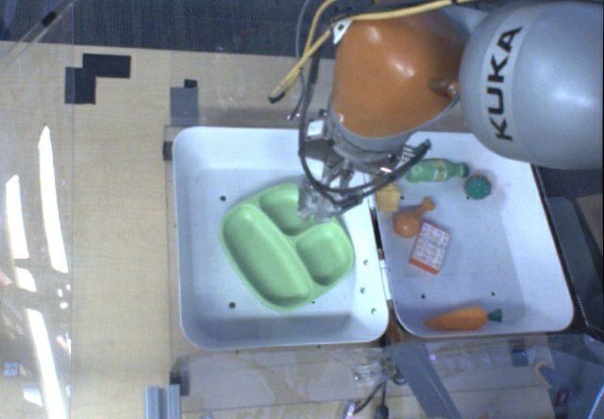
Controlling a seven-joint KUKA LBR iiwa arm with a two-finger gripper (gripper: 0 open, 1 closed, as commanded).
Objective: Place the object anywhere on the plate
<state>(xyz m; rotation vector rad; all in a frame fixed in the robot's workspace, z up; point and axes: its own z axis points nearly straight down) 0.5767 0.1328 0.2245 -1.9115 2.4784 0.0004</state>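
The green divided plate (286,247) was taken as the landmark; it lay in the left bin (203,219), tilted across the bin floor, with three compartments.

Above the plate's upper right edge, the gripper (314,203) was seen low over the plate, between the upper compartment and the right one. Its state could not be told, since the orange wrist band and the cables hid most of it. Whether anything was carried could not be made out either; no object was seen lying in the plate's compartments.

To the right of the plate, in the other bin (528,313), the loose things were found: a green bottle (436,171) farthest up, a teal ball (478,187) just beside its cap, an orange drumstick-like toy (412,218) nearest the plate, a small red-and-white box (429,248) below it, and a carrot (460,318) lowest of all. Which of these was meant as the task's thing could not be decided.

Several risks were judged likely. If something were being carried, a release over the ridge between compartments could let it roll or tip off towards the bin floor. If nothing were carried, the release would be wasted. The plate itself could also be nudged by so low an approach.
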